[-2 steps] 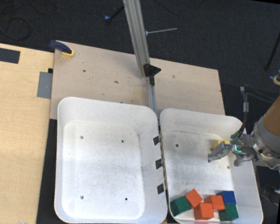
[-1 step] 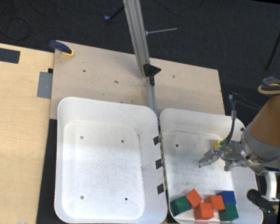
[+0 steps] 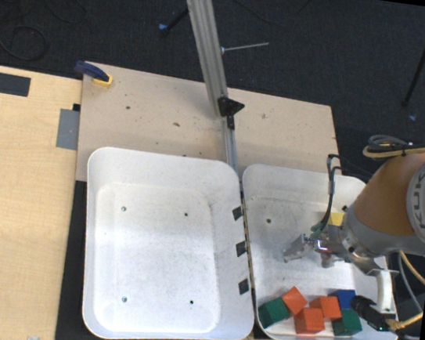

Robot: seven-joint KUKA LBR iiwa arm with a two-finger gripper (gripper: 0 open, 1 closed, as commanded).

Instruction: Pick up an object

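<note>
The tool [image 3: 301,250] hangs over the right bin [image 3: 288,192]; whether it's open, I cannot tell; blocks [image 3: 310,311] lie just below it.

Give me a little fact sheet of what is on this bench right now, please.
arm: grey arm with orange band, reaching in from the right
gripper: metal two-finger gripper over the right white bin
blocks: orange blocks, green blocks and a blue block clustered at that bin's near corner
yellow piece: small yellow object beside the arm
left white bin: beside the right one
</note>
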